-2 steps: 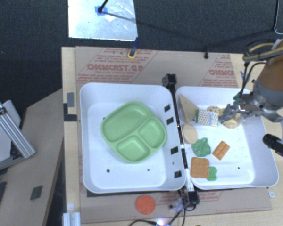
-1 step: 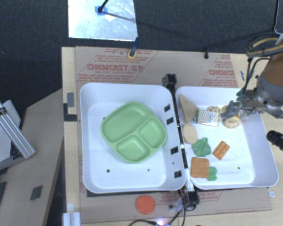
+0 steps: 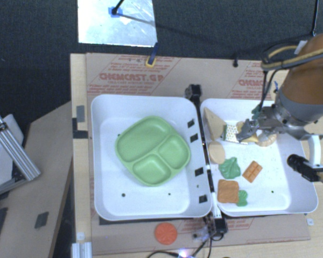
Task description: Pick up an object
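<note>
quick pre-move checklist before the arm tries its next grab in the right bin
1. Gripper over the right bin: ok, it sits low in the bin's upper part.
2. Something held between its fingers: cannot tell, the wrist hides them.
3. Targets nearby: ok, a pale wedge and a tan piece lie right beside the gripper.
4. Other pieces spread apart: not ok, the orange square touches a small green piece.
5. Green tray out of the way: ok, it lies in the left bin.
</note>
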